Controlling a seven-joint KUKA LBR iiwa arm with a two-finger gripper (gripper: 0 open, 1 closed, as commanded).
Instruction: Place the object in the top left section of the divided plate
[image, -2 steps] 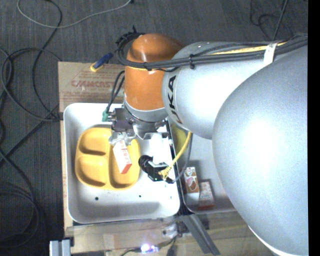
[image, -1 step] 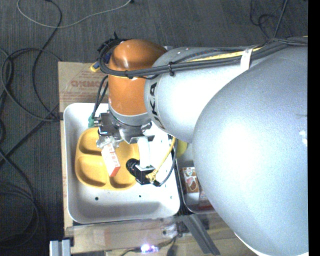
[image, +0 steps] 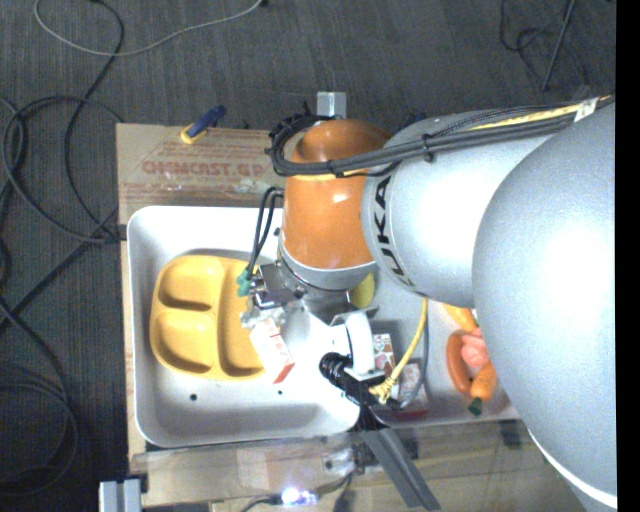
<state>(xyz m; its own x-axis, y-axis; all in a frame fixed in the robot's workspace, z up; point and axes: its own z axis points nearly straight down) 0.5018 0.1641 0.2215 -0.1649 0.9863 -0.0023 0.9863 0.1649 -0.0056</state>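
Observation:
A yellow divided plate lies in the left white bin, with one long section on its right side and two smaller ones on its left. My gripper hangs under the orange wrist band, over the plate's right edge. A white packet with a red end sits just below the gripper, over the plate's lower right rim. I cannot see whether the packet is held or resting there. The arm hides the plate's upper right corner.
In the right bin lie a yellow-green round thing, a small printed box and orange and pink toys. A black and yellow cable hangs near the divider. The big grey arm covers most of the right bin.

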